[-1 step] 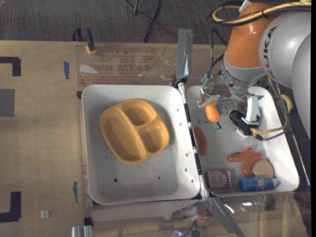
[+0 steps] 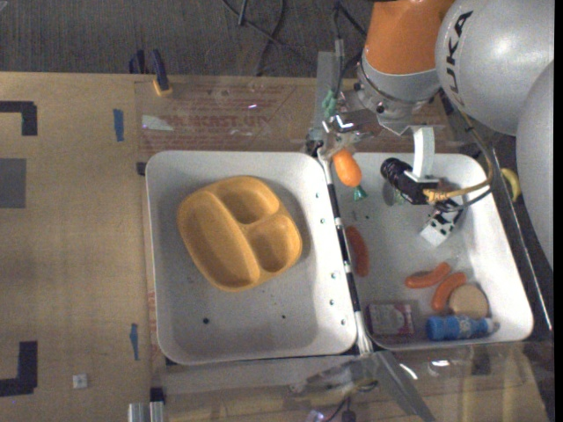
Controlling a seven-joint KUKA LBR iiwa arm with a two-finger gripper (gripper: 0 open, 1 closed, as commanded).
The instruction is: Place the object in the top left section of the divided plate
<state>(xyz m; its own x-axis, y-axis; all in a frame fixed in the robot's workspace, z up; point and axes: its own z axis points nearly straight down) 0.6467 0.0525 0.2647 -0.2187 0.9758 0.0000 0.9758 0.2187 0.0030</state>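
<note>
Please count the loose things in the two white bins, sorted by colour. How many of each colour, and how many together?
Yellow-orange: 1, the divided plate.
Orange: 1, the carrot-like piece at the end effector.
Red to orange-red: 3, sausage-like pieces.
Tan: 1, round disc.
Blue: 1, bottle.
Dark reddish: 1, flat packet.
Total: 8.

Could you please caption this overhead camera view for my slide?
Gripper holds a small orange carrot above the bins' divide, beside the yellow divided plate.
</note>
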